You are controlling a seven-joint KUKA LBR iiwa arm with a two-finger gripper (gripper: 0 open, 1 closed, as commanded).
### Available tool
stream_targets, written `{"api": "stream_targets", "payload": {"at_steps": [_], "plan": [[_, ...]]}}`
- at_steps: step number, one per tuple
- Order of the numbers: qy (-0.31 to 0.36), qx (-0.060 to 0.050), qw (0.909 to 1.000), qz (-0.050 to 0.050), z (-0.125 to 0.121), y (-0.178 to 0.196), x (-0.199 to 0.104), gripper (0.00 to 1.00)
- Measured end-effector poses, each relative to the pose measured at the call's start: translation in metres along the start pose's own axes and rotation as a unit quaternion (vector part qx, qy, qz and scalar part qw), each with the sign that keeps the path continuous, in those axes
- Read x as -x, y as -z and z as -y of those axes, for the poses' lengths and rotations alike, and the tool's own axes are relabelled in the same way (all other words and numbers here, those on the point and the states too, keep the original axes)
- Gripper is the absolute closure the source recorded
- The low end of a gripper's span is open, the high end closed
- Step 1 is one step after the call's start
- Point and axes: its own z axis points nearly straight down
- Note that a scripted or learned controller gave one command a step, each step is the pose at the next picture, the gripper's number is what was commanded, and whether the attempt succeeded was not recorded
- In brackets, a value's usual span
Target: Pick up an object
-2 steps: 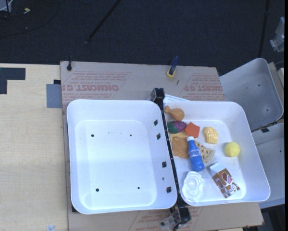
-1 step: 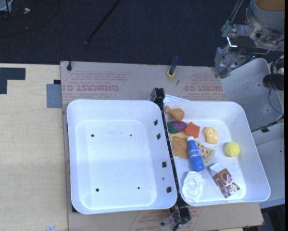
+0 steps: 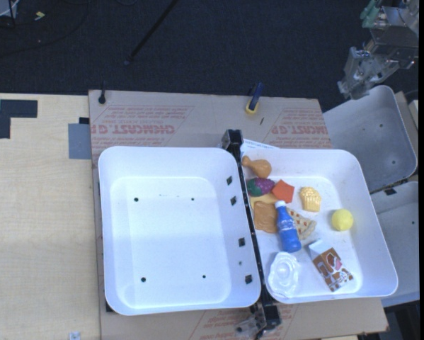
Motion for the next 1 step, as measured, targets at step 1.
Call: {"api": "stream_targets", "payload": {"at_steps": [1], "plan": [[-0.004,-0.003,1.0000,0.001,-0.0136,-0.0062,0.0897,1.00]]}}
